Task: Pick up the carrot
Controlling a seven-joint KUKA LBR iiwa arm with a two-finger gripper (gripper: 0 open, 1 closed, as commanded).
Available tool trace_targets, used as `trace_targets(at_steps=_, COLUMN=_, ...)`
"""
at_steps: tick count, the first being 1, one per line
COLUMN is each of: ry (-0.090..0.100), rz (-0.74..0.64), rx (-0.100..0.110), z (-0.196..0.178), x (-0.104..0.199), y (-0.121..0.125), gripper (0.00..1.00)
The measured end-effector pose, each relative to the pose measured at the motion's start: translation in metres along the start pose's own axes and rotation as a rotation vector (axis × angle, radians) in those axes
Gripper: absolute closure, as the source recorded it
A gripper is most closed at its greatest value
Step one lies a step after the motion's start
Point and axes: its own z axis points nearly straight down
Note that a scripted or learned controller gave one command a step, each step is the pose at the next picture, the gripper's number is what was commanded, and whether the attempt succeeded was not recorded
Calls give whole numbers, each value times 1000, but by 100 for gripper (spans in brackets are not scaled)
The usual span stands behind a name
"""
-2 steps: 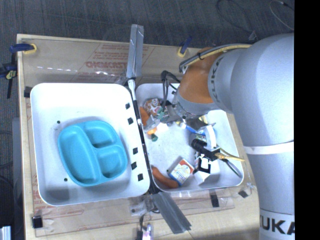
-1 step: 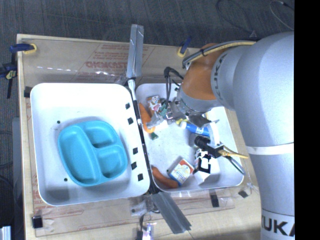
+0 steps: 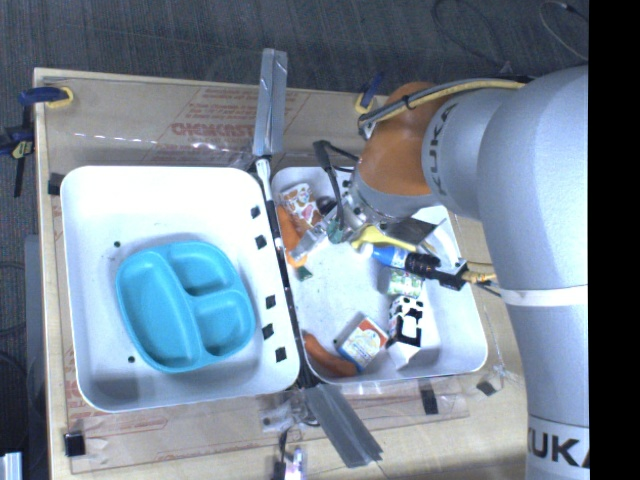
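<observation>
A slim orange carrot (image 3: pixel 288 234) lies along the left wall of the right bin (image 3: pixel 462 350), partly hidden under the gripper and other items. My gripper (image 3: pixel 334 224) hangs low in the upper left part of that bin, right beside the carrot's upper end, among the clutter. Whether it touches the carrot cannot be made out. A second orange, rounded piece (image 3: pixel 322 352) lies at the bin's near edge, half under a small box (image 3: pixel 360 343).
The right bin also holds a small printed can (image 3: pixel 299 203), a yellow item (image 3: pixel 377 236), a blue tube (image 3: pixel 396 257) and a black-and-white box (image 3: pixel 408 321). A blue divided tray (image 3: pixel 185 304) sits in the left bin (image 3: pixel 90 203). The arm's bulk covers the right side.
</observation>
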Motion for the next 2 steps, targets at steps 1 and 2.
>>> trace_targets(at_steps=1, ry=0, rz=181, rx=-14, z=0, x=21, y=-29, gripper=100)
trace_targets(at_steps=2, ry=39, rz=-199, rx=3, z=-88, x=91, y=-13, gripper=100)
